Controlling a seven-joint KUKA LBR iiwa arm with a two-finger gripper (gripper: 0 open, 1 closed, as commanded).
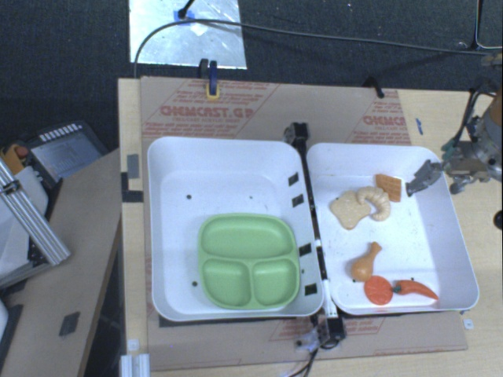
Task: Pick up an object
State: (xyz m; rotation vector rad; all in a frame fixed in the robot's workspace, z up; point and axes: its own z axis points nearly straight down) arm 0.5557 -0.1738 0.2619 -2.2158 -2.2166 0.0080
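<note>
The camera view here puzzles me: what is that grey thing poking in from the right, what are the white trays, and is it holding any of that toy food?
You are looking down at a slant from one fixed camera above a bench. The grey thing is a robot arm, and its gripper hangs over the far right corner of the right bin. I see nothing between its fingers. That bin holds toy food: an orange cracker, a beige shrimp, a flat beige piece, a drumstick, a tomato and a carrot. The left bin holds a green divided plate.
</note>
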